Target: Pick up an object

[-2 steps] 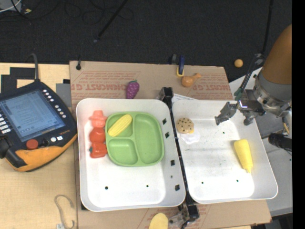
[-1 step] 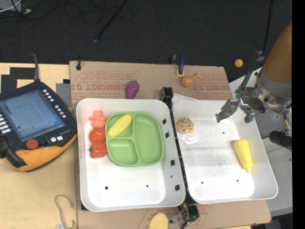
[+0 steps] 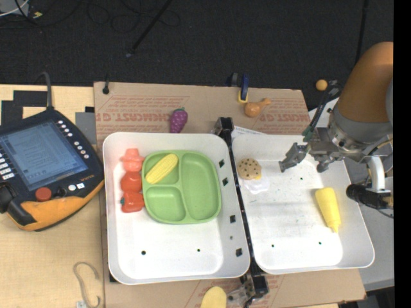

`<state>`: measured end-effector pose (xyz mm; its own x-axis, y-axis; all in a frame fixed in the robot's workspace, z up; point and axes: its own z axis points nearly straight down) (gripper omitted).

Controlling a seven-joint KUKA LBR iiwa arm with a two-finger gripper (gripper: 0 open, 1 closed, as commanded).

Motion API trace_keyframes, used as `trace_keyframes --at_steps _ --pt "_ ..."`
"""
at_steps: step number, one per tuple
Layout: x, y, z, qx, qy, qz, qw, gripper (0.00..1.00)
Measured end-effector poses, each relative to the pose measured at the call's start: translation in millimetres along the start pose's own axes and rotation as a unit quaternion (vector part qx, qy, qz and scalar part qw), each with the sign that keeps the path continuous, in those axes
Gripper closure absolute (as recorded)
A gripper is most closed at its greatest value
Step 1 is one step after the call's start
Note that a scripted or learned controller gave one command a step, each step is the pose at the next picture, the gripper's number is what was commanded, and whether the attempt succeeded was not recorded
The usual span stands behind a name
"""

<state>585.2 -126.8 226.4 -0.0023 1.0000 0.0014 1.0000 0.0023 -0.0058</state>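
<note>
The right bin (image 3: 302, 249) holds a round speckled cookie (image 3: 249, 167) near its upper left corner and a yellow bottle-shaped toy (image 3: 328, 208) toward its right side. My gripper (image 3: 304, 162) hangs over the upper part of this bin, between those two objects and apart from both. Its dark fingers are spread open with nothing between them. The left bin (image 3: 167, 255) carries a green divided plate (image 3: 192, 197) with a yellow corn cob (image 3: 160, 167) in one compartment. A red and orange toy (image 3: 131, 181) lies beside the plate's left edge.
On the cardboard behind the bins lie a purple grape bunch (image 3: 178, 119), an orange pear-shaped toy (image 3: 257, 106) and a blue-yellow clamp (image 3: 243, 90). A teach pendant (image 3: 45, 165) rests at the left. A yellow item (image 3: 214, 297) lies below the bins.
</note>
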Motion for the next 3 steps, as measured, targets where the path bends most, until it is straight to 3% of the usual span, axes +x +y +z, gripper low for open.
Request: trace_keyframes --at_steps 2,3 --pt "-6 -1 125 0.001 0.0 0.001 1.0 0.0" --pt "-5 -1 140 -0.001 0.0 0.002 1.0 0.0"
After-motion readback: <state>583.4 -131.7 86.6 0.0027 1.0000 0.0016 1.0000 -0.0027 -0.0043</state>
